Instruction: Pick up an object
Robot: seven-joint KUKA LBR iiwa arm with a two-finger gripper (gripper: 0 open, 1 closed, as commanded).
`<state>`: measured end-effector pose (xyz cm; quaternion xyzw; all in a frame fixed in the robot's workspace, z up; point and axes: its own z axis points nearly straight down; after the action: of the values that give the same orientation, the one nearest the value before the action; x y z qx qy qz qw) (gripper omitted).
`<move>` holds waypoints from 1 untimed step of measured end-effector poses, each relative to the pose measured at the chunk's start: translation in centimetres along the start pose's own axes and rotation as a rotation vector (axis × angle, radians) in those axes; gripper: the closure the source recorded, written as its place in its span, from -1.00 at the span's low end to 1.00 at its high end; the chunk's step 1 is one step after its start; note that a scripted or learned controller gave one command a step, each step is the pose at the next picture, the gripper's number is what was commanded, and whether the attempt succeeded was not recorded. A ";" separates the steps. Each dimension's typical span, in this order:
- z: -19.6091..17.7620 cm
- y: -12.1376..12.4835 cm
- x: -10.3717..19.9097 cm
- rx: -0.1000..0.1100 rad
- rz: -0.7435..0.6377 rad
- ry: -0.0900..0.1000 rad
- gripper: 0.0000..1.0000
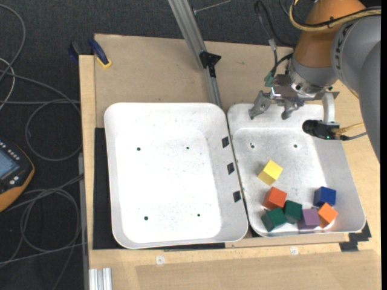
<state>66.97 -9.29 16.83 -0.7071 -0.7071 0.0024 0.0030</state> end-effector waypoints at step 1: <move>5.4 -0.3 -1.0 0.000 0.001 0.000 -1.00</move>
<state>66.62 -10.26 11.39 -0.7075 -0.7067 0.0024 0.0028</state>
